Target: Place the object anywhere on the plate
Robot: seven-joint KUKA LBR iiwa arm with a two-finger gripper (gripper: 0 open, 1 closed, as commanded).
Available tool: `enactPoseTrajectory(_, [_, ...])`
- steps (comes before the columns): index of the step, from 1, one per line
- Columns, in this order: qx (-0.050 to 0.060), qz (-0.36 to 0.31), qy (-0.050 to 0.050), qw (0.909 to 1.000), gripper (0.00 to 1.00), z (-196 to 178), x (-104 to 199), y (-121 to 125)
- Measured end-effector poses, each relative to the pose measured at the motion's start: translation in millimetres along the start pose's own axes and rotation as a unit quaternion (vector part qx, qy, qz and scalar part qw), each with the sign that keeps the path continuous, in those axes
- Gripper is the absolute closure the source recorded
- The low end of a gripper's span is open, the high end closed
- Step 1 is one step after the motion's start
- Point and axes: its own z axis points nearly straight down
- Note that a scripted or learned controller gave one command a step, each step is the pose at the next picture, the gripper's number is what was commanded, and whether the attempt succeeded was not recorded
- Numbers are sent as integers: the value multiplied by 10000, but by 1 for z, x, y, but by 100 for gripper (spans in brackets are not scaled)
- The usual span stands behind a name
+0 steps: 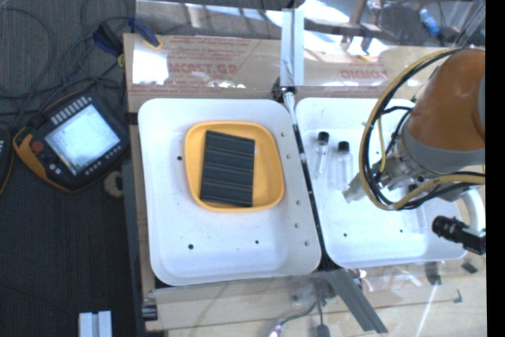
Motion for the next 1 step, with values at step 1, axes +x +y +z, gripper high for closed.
enactPoseTrajectory(1, [1,0,0,10000,0,0,0,0])
